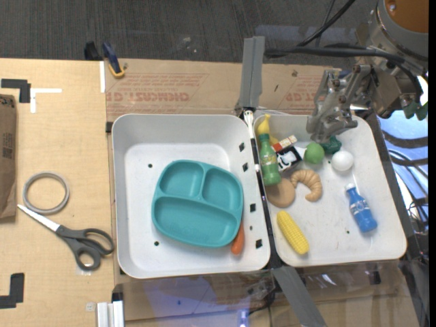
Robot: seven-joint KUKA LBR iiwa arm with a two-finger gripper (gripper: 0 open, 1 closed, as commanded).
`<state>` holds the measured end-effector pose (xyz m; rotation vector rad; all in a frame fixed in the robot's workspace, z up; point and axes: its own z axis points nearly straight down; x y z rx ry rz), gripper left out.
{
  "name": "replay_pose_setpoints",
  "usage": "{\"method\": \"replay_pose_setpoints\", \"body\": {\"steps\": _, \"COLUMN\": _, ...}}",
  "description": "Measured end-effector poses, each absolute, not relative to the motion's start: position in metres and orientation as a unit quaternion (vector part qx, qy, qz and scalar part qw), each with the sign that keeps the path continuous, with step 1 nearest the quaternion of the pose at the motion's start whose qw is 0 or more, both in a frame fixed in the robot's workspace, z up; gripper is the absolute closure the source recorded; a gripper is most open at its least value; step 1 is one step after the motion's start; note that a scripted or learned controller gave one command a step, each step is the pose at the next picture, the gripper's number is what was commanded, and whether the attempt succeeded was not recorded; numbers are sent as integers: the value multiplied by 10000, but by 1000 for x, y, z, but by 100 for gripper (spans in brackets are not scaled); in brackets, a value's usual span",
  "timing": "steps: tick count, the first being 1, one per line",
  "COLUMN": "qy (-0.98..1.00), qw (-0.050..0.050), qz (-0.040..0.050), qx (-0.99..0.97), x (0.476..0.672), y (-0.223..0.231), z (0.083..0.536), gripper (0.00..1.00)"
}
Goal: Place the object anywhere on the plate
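Counting 1 teal plate (197, 203) in L bin (129, 182), 1 carrot (238, 241), 1 corn (293, 232)

This looks like a robotics lab or test workshop. A plywood and cardboard counter (61, 148) bears two shallow white bins (129, 203), black tape marks (17, 87), a tape roll (45, 192) and scissors (71, 237). Loose black cables (327, 19) trail over the dark carpet floor (170, 12) behind, and plastic toy foods such as a corn cob (293, 232) serve as props.
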<state>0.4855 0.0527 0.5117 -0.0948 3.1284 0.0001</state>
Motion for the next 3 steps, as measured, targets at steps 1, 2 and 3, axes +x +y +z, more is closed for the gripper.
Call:
{"method": "replay_pose_setpoints", "body": {"steps": 1, "qy": 9855, "qw": 13, "qz": -2, "qx": -1699, "x": 490, "y": 2, "z": 426, "gripper": 100}}
{"method": "replay_pose_setpoints", "body": {"steps": 2, "qy": 9585, "qw": 8, "qz": 1, "qx": -2851, "x": 521, "y": 24, "z": 385, "gripper": 100}}
{"method": "replay_pose_setpoints", "body": {"steps": 3, "qy": 9254, "qw": 30, "qz": -3, "qx": -3791, "x": 491, "y": 56, "z": 437, "gripper": 100}}
